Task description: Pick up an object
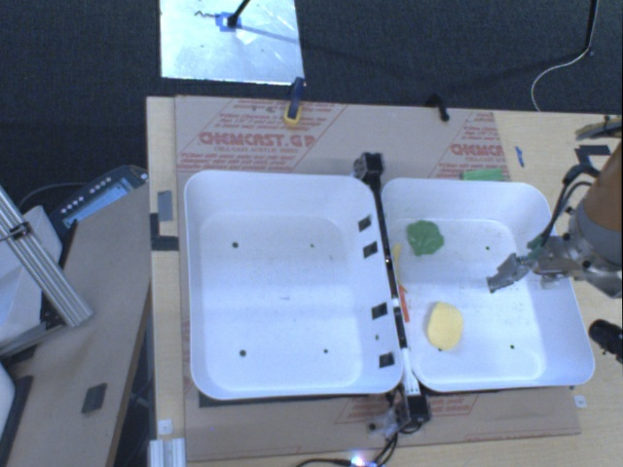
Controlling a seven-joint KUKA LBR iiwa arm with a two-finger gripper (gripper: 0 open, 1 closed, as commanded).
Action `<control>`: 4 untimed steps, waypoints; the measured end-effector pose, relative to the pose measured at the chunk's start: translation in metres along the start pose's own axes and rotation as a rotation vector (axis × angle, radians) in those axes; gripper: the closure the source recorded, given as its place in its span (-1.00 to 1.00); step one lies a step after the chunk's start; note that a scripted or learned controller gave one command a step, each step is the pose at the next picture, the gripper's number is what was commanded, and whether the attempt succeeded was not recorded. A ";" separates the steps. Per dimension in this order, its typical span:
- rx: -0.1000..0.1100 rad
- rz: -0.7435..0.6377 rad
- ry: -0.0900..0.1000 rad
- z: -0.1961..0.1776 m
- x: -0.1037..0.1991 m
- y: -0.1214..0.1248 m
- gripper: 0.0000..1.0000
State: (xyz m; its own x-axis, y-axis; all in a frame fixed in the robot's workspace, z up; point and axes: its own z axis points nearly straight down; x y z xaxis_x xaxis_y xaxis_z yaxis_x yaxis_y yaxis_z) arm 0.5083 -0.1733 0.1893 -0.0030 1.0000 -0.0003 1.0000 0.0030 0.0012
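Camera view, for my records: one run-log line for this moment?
gripper: over right bin | holding: nothing seen | green piece, yellow piece: lying there

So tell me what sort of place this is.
Probably a robotics lab test bench: two white bins clipped side by side on a cardboard-covered table, a gripper above small green and yellow objects.

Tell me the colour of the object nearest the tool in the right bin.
Yellow: the rounded object lies just below-left of the tool, as the camera view shows.
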 end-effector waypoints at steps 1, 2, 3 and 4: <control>0.005 -0.009 0.005 0.090 0.083 0.032 -1.00; 0.005 0.004 0.001 0.106 0.070 -0.017 -1.00; -0.002 0.001 0.000 0.095 0.070 -0.013 1.00; -0.017 -0.010 -0.001 -0.002 0.120 0.099 1.00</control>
